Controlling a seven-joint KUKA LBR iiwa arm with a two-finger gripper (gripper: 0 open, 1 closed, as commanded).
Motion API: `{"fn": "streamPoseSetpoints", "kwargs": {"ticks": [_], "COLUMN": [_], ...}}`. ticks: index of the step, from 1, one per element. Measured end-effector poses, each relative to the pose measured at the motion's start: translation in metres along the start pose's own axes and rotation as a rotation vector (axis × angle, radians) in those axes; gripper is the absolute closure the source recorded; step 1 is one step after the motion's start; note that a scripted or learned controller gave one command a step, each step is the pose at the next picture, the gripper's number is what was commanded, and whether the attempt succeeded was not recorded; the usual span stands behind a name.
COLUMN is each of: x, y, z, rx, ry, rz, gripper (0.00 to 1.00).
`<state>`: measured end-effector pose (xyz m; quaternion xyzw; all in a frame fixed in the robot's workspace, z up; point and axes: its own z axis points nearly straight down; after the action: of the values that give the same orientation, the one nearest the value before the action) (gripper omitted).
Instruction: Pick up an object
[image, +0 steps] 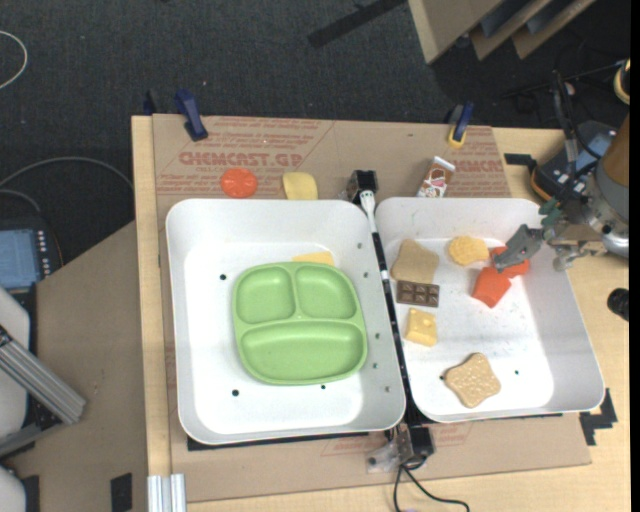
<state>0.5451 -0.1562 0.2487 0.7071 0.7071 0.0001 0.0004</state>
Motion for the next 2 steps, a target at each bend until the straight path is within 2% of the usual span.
{"fn": "streamPoseSetpoints", "kwargs": {"ticks": [1,2], "x": [-0.072,-0.051], "y": [0.065,0.057], "z": [0.088,0.169], "rx": [-0.002,0.008], "ry": [-0.004,0.003], "rz": [0.003,-0.001], "gripper": [0.00,0.00]}}
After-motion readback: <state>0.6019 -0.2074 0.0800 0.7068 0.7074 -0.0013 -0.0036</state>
